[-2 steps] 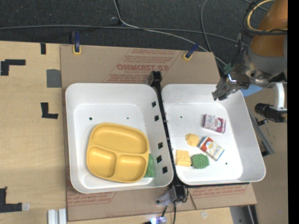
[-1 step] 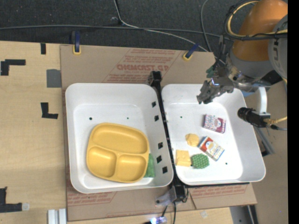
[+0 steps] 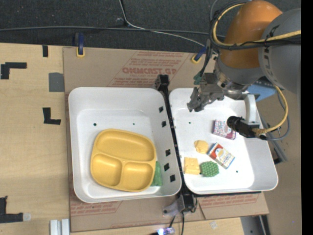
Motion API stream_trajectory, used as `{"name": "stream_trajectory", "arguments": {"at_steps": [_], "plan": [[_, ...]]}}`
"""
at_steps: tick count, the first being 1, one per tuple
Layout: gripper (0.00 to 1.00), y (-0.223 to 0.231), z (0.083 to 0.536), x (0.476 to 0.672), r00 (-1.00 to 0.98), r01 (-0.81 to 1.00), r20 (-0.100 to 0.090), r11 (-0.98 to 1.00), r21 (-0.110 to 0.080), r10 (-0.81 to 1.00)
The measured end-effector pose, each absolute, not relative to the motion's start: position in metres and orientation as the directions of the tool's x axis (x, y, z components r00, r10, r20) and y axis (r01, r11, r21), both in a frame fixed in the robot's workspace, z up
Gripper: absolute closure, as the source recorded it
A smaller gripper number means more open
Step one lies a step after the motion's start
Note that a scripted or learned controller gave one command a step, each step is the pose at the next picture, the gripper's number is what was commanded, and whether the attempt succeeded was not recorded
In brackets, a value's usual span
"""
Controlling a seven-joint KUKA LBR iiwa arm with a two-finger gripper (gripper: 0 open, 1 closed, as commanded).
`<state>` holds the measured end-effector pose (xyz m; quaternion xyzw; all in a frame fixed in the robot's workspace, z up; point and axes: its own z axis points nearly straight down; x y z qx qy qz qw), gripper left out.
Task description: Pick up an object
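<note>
Seen from above at a slant: two shallow white bins side by side on a brown cardboard sheet [image 3: 146, 67] laid over the bench. In the left bin [image 3: 80, 106], a yellow divided tray [image 3: 122, 159] toward the near edge, three compartments up, with a green object [image 3: 157, 174] wedged just beside its near-right corner against the bin wall. In the right bin [image 3: 264, 175], a loose cluster near the middle and the near edge: a purple-and-white packet [image 3: 222, 128], a small yellow lump [image 3: 201, 146], a red-and-white packet [image 3: 221, 155] lying tilted, a yellow block [image 3: 191, 165] by the near-left corner, and a green bumpy ball [image 3: 209, 169] touching that block. Reaching in from the right, a grey arm with an orange band [image 3: 249, 26], cables looped around it. Poised over the far-left corner of the right bin, the gripper [image 3: 194, 105], fingers pointing down and apart, nothing between them. Well apart from every item in the cluster, nearest to the purple-and-white packet. Beside that packet, a black cylindrical part [image 3: 240, 125] jutting from the arm's side.
</note>
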<state>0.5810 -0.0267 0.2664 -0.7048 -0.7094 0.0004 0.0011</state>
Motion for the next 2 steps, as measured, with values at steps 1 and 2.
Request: {"name": "stream_trajectory", "arguments": {"at_steps": [1, 2], "plan": [[1.00, 0.020, 0.247, 0.567, -0.004, 1.000, 0.000, 0.004, -0.004, 1.000], [1.00, 0.075, 0.231, 0.554, -0.006, 1.000, 0.000, 0.006, -0.004, 1.000]]}}
